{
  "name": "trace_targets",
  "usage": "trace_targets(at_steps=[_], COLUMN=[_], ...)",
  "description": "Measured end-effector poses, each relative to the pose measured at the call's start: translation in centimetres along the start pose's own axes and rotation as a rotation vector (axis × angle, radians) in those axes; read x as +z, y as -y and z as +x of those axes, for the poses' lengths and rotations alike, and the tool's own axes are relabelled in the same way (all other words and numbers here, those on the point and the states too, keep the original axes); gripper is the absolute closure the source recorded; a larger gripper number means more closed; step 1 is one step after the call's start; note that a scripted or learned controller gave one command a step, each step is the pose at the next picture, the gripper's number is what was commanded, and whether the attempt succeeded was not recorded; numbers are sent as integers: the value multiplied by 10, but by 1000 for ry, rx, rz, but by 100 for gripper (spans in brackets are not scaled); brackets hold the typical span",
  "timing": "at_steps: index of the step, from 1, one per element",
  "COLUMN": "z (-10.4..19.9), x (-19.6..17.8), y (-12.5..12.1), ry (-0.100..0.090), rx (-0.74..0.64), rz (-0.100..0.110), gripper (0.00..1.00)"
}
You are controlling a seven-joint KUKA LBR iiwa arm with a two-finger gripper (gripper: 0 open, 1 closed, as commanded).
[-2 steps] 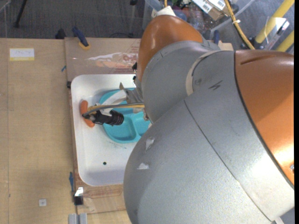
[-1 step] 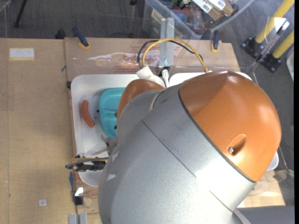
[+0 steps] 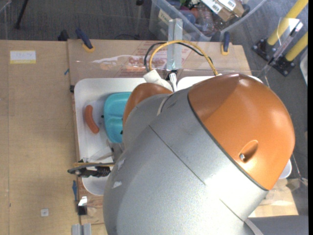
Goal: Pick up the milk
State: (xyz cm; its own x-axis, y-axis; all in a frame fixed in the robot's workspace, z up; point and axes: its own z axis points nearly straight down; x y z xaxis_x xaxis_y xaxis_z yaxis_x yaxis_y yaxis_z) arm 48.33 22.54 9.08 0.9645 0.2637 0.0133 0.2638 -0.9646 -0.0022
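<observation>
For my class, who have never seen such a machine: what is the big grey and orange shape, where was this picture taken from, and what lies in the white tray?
The big shape is a robot arm, grey with an orange band, close under a camera fixed above the bench and looking down. It hides much of the scene. In the left white bin lie an orange-red sausage-shaped item and a turquoise object. A clear box of clutter stands behind the bench. I cannot pick out the milk, nor anything held.

Arm looms over the bins

The grey-and-orange arm [image 3: 205,160] covers most of the left bin [image 3: 80,131]; beside it lie a teal object [image 3: 113,116] and an orange sausage-shaped piece [image 3: 91,119], apart, with a black tool [image 3: 90,170] at the bin's near rim.
</observation>
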Motion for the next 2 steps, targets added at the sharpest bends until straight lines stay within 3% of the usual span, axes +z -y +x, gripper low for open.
trace_targets(at_steps=[1,2], z=[7,8], x=[1,-9], y=[-1,-2], ry=[6,7], rx=[-1,0], rz=[1,4], gripper=[0,100])
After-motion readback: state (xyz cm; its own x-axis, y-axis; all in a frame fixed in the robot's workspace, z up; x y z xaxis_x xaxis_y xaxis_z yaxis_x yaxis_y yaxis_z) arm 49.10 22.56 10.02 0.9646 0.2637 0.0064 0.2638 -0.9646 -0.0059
